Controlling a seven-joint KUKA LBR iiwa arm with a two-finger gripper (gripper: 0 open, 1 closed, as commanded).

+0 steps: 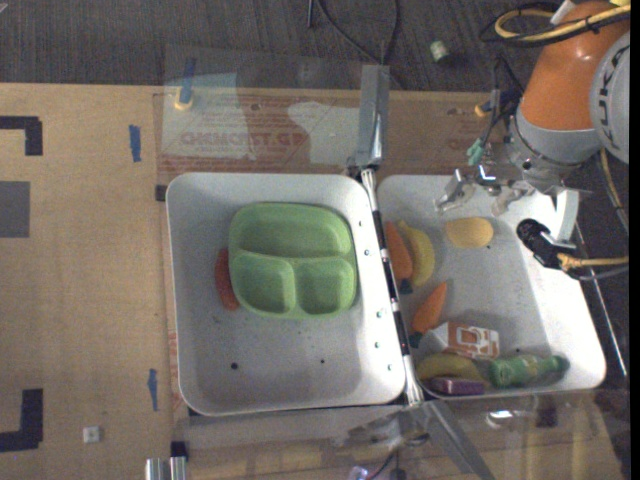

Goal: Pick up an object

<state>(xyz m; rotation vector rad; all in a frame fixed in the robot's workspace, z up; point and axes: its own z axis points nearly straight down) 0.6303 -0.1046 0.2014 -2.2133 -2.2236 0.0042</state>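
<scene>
My gripper [476,196] hangs over the far edge of the right bin [560,308], fingers spread and nothing between them. Just below it lies a yellow lemon-like piece [469,232]. Along the bin's left wall are an orange piece [399,251] and a yellow banana [423,254]. An orange carrot [430,307] lies mid-bin. Near the front sit a white and orange box [472,340], a green bottle [526,370], a second yellow piece [447,365] and a small purple item [458,387].
The left bin [200,358] holds a green divided plate [291,259] with a red-orange piece [225,279] against its left side. A metal divider [372,128] runs between the bins. Black and yellow cables [560,253] hang by the right bin's far right edge.
</scene>
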